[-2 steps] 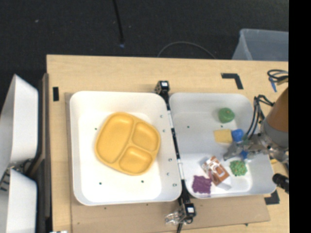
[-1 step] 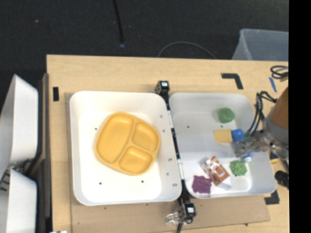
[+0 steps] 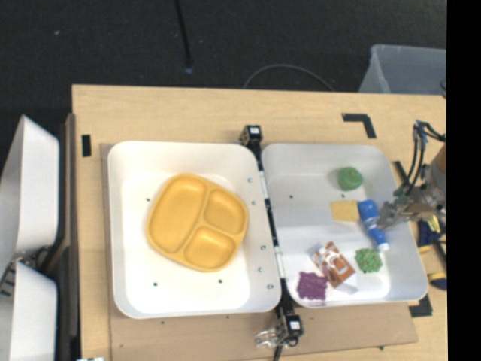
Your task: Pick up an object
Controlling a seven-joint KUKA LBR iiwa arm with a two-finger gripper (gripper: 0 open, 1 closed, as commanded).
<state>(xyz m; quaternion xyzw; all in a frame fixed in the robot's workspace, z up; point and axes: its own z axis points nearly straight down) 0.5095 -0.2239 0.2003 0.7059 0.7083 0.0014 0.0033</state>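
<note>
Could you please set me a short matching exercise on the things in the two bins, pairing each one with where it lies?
Things:
1. yellow divided plate
2. green round object
3. purple object
4. blue bottle

Places:
A. near front edge of right bin
B. left bin
C. far part of right bin
D. beside the gripper, right bin

Pairs: 1-B, 2-C, 3-A, 4-D

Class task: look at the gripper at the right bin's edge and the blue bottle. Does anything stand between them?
Nothing visible does. The gripper sits right beside the blue bottle in the right bin, with no other item between them.
</note>
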